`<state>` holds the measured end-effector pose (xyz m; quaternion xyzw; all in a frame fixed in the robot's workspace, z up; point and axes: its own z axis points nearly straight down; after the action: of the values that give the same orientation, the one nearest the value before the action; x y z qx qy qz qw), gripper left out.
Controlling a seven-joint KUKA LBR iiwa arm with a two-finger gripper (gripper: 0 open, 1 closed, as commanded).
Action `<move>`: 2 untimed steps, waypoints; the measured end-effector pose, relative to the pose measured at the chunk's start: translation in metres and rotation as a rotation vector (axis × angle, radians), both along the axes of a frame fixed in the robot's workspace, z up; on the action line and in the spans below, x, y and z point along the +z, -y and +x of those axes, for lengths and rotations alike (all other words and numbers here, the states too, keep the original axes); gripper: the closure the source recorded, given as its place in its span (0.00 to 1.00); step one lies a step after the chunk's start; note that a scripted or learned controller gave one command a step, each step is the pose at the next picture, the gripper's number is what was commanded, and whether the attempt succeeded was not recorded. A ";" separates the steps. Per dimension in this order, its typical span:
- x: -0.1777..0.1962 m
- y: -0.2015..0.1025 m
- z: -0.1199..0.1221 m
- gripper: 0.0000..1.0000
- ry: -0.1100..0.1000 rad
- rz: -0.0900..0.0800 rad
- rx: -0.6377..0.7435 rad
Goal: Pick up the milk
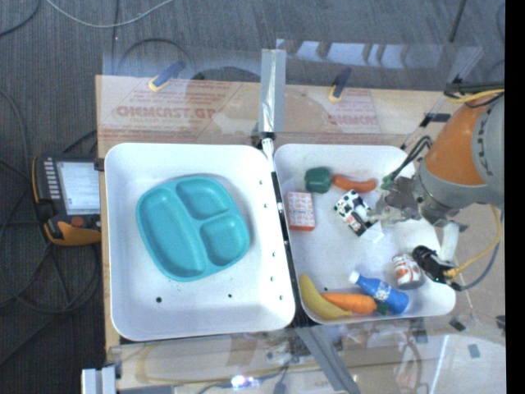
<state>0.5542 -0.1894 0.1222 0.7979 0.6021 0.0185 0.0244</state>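
The milk [353, 211] is a small carton with black and white cow patches. It lies tilted in the upper middle of the right bin [324, 158]. My gripper [384, 213] hangs low just to the right of the carton, close to it or touching it; I cannot tell which. The grey arm with its orange band [458, 148] reaches in over the bin's right rim and hides the bin floor beneath it.
Near the milk in the right bin are a green object [318, 179], an orange carrot [355, 184] and a red-and-white box [300, 210]. Along the front lie a banana [316, 299], another carrot [351, 302], a blue bottle [382, 292] and a can [405, 270]. A teal divided plate [193, 226] sits in the left bin [131, 302].
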 end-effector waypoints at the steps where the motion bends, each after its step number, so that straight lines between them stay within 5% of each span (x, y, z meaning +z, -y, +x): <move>1: -0.003 0.000 -0.002 0.00 -0.006 0.001 0.000; 2: -0.017 -0.066 0.046 0.00 -0.022 0.009 -0.084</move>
<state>0.6002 -0.1238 0.1052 0.8226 0.5683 0.0112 0.0151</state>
